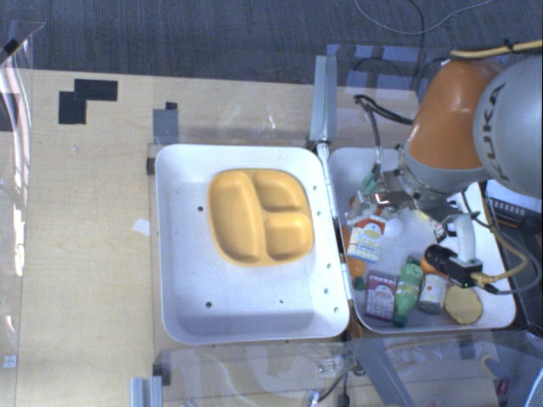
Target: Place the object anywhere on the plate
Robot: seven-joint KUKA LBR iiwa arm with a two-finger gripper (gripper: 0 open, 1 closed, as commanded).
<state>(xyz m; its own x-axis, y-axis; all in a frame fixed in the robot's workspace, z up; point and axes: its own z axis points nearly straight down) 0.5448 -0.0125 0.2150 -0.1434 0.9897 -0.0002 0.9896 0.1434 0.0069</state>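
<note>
You have a crowded right bin (pixel 506 315): a white carton (pixel 366 238), a maroon packet (pixel 381 296), a green bottle (pixel 407 281), a small jar (pixel 433 291) and a tan disc (pixel 464 306) lie below the gripper (pixel 383 195), toward its 5 to 6 o'clock. The yellow plate (pixel 259 216) sits in the left bin (pixel 182 303), at the gripper's 9 o'clock. You cannot tell the gripper's state.
</note>
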